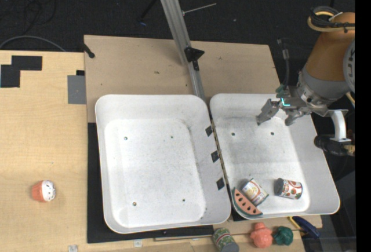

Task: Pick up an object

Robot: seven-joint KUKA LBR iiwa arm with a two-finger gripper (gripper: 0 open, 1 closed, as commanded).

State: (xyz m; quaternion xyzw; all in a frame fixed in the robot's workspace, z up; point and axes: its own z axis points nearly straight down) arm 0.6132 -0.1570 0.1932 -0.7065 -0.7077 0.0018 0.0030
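Note:
My gripper (279, 114) hangs over the back part of the right bin (261, 146), its two fingers spread apart with nothing between them. Far below it, near the bin's front edge, lie a small tin can (253, 191) on its side, a second can with a red label (288, 188), and a watermelon-slice toy (247, 204) against the front left corner. The gripper is well apart from all of them.
The left bin (152, 161) sits beside the right one. A slanted metal rail (178, 25) runs behind the bins. Small toys (261, 236) lie on the bench in front of the right bin, and a red-and-white ball (43, 191) rests at far left.

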